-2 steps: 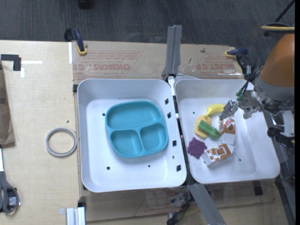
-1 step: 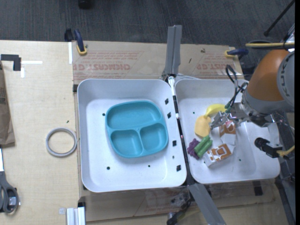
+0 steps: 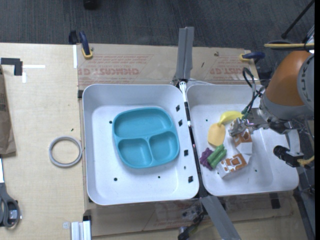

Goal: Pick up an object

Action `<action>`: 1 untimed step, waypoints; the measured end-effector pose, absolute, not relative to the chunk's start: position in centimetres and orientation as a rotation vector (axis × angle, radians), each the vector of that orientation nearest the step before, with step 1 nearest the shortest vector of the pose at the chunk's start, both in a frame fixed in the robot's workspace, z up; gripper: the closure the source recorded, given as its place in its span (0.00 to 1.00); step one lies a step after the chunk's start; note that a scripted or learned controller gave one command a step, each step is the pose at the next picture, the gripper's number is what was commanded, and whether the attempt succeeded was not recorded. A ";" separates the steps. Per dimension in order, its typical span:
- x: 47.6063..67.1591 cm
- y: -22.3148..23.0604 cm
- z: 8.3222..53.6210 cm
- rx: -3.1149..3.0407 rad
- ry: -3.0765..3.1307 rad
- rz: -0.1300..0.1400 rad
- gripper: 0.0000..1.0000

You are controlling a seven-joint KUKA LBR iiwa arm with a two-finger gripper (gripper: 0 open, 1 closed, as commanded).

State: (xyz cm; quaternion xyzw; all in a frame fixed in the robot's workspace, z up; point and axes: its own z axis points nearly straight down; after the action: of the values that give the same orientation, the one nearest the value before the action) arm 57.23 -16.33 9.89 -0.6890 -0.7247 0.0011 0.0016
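Observation:
The right bin (image 3: pixel 265 171) holds a yellow banana (image 3: pixel 229 117), a yellow-orange pear-shaped toy (image 3: pixel 216 134), purple grapes (image 3: pixel 205 157), a green piece (image 3: pixel 217 155) and a small white and orange carton (image 3: pixel 234 164). My gripper (image 3: pixel 239 129) hangs low over the middle of this bin, just right of the pear-shaped toy and below the banana. A small brown and orange item (image 3: pixel 244 137) lies right beneath it. The grey wrist with its orange band (image 3: pixel 292 79) reaches in from the right. I cannot see whether anything is held.
The left bin (image 3: pixel 100 154) holds a blue divided plate (image 3: pixel 145 136). A grey post (image 3: pixel 185 54) stands between the bins at the back. On the bench at the left lie a grey tape ring (image 3: pixel 65 151) and scissors (image 3: pixel 7 210).

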 end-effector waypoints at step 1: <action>52.7 -9.3 24.0 -2.230 -2.211 0.004 1.00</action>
State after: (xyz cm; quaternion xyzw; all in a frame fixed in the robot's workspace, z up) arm 52.65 -9.31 23.97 -0.7101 -0.7041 0.0014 0.0008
